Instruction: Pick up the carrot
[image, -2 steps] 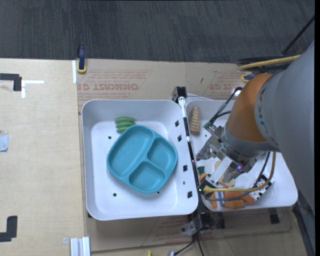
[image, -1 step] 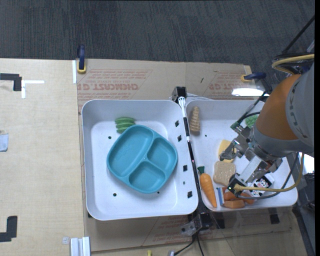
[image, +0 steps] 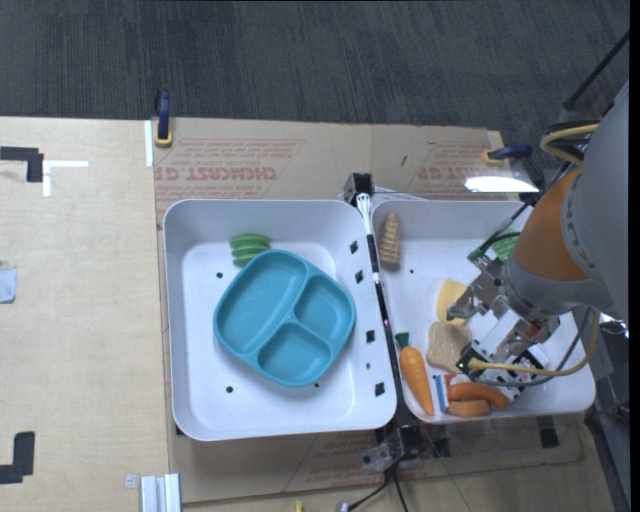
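Jaws sit near the carrot (image: 415, 379), staged for my approach; I cannot tell their opening.

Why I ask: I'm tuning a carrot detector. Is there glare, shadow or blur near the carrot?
Camera view: the long orange carrot in the shallow white right-hand bin is evenly lit and sharp; a blown-out white glare patch sits by the bin's far edge, away from it; the grey and orange robot arm, nearer the lens, looks soft.
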